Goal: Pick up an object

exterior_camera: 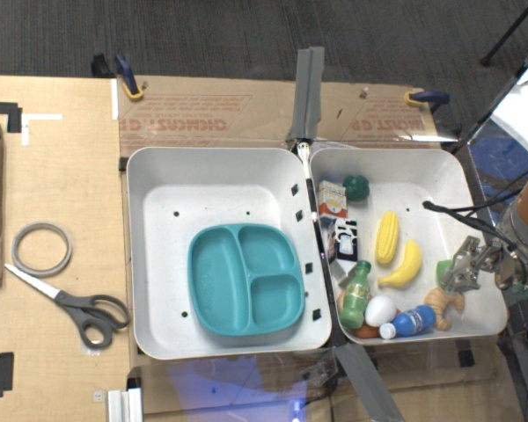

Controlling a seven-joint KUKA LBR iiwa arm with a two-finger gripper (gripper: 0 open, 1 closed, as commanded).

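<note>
The right bin (453, 167) holds several small toys: a corn cob (386, 236), a banana (404, 265), a green bottle (355, 290), a white egg (380, 309), a blue bottle (412, 322), a tan figure (442, 306), a small carton (333, 200) and a dark green piece (357, 188). My gripper (465, 271) hangs low over the bin's right side, just right of a small green object (444, 272) and above the tan figure. Nothing is visibly held.
The left bin (150, 236) carries a teal divided plate (246, 280). Scissors (75, 304) and a tape roll (41, 247) lie on the bench to the left. A black cable (453, 212) runs across the right bin's right side.
</note>
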